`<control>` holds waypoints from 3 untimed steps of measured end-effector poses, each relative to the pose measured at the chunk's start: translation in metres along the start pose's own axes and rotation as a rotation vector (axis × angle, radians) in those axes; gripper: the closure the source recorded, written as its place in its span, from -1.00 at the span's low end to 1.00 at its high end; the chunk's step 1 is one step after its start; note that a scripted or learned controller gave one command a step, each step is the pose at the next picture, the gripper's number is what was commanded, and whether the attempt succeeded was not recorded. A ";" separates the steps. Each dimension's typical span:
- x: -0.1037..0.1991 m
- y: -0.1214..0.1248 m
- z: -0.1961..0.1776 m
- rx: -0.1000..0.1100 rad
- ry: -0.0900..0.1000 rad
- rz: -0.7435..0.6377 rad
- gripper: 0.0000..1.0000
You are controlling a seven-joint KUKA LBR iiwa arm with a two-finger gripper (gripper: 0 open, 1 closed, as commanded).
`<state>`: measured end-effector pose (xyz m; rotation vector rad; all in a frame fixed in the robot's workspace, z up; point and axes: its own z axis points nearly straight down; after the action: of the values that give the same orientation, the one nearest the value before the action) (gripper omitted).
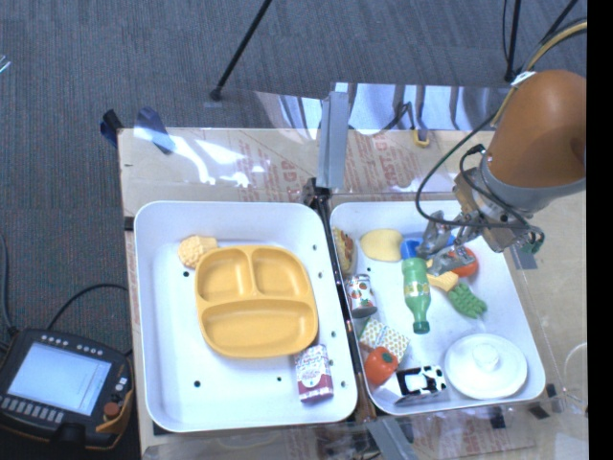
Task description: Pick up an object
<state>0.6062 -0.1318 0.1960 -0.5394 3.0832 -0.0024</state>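
Note:
My gripper (448,242) hangs low over the back of the right bin (522,305), below the orange wrist band (536,132). It is right over a blue item (412,247), a red tomato-like piece (466,263) and a small yellow wedge (442,280). Nothing is visibly held. A green bottle (416,293) lies just in front of it, with a pale yellow lemon shape (381,244) to its left and a green ridged piece (466,300) to its right.
The right bin also holds a white lid (487,364), a red pepper (380,364), a checkered packet (384,336), a small can (361,293) and a black-and-white item (420,381). In the left bin (163,353) lie a yellow divided plate (257,300), a cookie (196,250) and a carton (313,372).

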 end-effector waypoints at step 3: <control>0.036 0.048 -0.102 -0.002 0.010 0.433 -1.00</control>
<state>0.5548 -0.0985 0.2970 0.1357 3.1375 0.0017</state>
